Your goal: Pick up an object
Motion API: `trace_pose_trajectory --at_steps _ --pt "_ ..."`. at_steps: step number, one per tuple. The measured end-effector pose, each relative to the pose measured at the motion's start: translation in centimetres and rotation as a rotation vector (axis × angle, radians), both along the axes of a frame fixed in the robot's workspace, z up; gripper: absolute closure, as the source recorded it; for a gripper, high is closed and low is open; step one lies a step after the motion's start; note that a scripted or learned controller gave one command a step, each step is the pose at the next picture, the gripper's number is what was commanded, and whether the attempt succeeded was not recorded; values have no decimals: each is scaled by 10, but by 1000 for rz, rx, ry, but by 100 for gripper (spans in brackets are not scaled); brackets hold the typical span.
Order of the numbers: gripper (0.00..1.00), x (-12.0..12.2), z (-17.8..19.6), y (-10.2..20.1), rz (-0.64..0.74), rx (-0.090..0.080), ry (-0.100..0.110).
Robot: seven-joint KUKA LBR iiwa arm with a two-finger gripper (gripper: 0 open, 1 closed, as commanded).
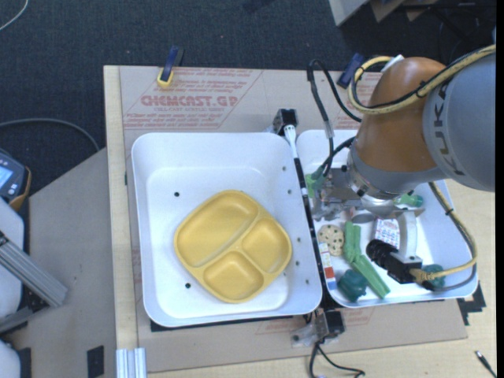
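Table (122, 116) under brown printed sheet, two white bins side by side. Arm (402, 124) over right bin (445, 246), centre right of frame. Jaws low by bin's left wall; opening and hold cannot be told. Just below: spotted cookie (331, 240), green stick (352, 241), teal block (352, 284). Left bin (146, 211) holds yellow divided plate (232, 245).
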State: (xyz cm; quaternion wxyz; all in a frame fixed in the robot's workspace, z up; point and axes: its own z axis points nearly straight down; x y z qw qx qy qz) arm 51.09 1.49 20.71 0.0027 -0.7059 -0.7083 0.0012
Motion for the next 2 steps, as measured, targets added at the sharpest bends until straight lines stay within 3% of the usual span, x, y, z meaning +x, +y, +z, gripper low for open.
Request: trace_pose_trajectory --at_steps 1,2 --pt "100 -25 25 47 3 0 -5" --pt "100 -24 25 45 -3 -2 -5"
